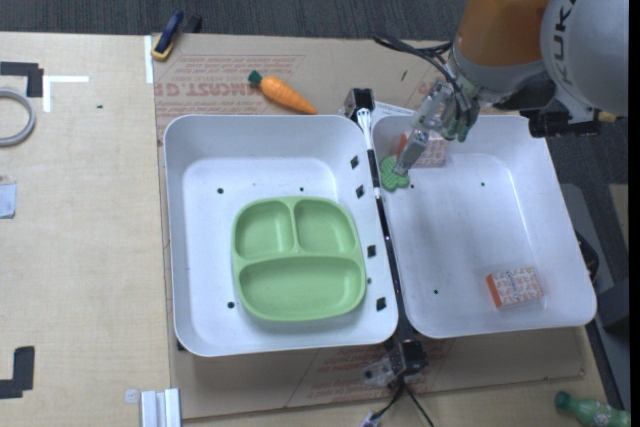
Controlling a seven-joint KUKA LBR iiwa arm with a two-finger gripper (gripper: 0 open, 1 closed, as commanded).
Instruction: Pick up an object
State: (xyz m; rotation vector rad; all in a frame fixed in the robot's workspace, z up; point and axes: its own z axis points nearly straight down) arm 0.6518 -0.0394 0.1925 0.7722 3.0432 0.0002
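Observation:
My gripper [408,155] reaches down into the far left corner of the right bin [530,185], close to the wall between the two bins. A small green object [391,178] lies just below its tip, touching or nearly touching it. A pale pink and white item [430,151] sits right beside the gripper on its right. I cannot make out whether anything is held. A small orange and white box [515,287] lies near the front right of the same bin, well away from the gripper.
A green divided plate [298,258] rests in the left bin [250,160]. A toy carrot [283,92] lies on the cardboard behind the bins. A blue item [167,35] sits further back left, and a green bottle [590,407] at the front right.

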